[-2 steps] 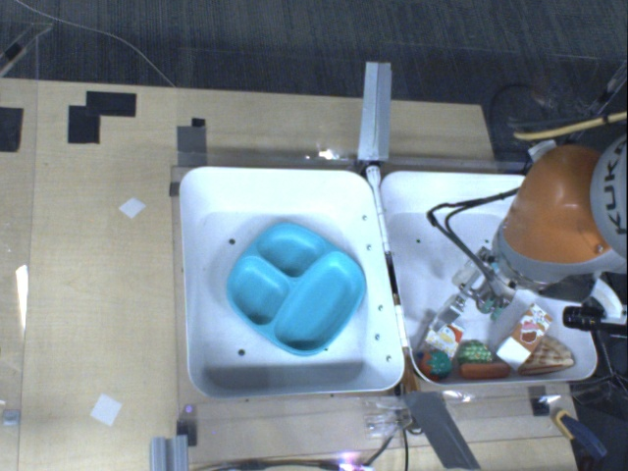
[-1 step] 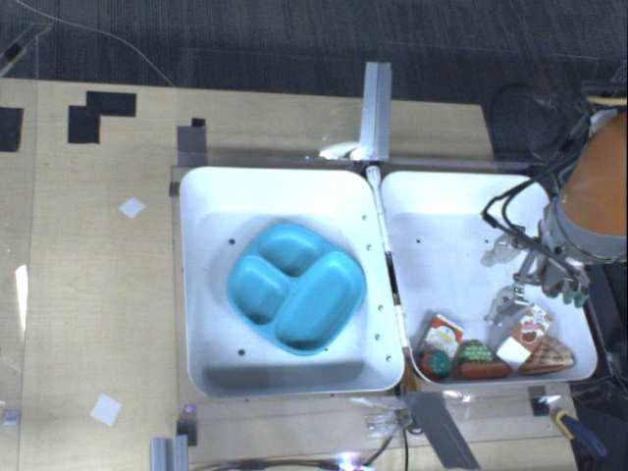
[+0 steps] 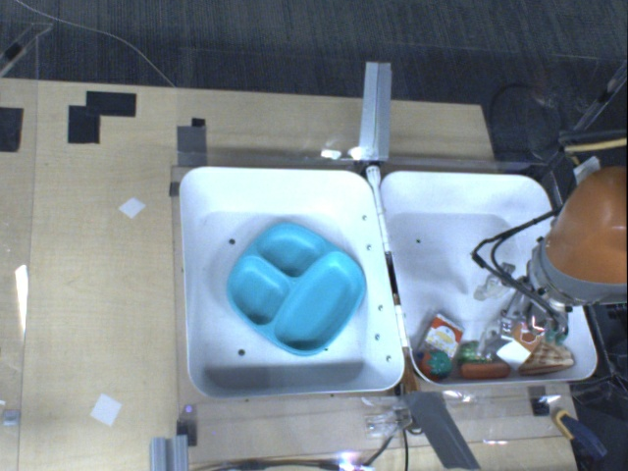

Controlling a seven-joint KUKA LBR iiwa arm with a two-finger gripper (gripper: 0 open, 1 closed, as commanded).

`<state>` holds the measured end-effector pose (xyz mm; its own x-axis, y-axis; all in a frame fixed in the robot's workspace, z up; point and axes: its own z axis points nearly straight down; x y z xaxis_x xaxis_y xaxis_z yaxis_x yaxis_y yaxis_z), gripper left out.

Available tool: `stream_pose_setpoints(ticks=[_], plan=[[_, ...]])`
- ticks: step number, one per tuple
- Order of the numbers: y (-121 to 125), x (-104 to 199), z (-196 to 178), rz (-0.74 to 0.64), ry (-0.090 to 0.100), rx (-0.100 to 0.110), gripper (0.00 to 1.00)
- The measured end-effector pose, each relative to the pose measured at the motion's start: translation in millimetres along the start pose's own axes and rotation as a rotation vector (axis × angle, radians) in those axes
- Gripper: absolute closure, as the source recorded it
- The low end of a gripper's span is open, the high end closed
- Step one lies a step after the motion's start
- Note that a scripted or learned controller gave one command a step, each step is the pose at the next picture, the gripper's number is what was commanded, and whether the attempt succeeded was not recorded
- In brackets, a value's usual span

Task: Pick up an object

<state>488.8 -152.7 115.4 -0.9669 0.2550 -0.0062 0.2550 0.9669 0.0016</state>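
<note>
The gripper (image 3: 520,330) is lowered among small toy foods (image 3: 491,353) crowded in the right bin's (image 3: 442,214) near corner; finger opening cannot be told. Neighbouring pieces could be jostled, spoiling the grasp.

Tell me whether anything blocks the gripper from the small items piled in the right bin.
Nothing visible does. The gripper is already down in the right bin, right at the cluster of small objects along its near edge. The blue divided tray sits apart in the left bin, out of the way.
</note>
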Motion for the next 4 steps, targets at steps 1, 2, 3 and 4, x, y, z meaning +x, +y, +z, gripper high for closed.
stream_pose_setpoints(ticks=[1, 2, 3, 4], plan=[[62.1, -13.7, 25.3, -0.283, -0.011, 0.0, 0.0], [-0.7, -6.2, -42.0, -0.519, -0.003, 0.001, 0.0], [62.5, -4.4, 25.1, -0.61, -0.012, 0.0, 0.0], [64.4, -9.2, 11.1, -0.61, -0.029, 0.001, 1.0]])
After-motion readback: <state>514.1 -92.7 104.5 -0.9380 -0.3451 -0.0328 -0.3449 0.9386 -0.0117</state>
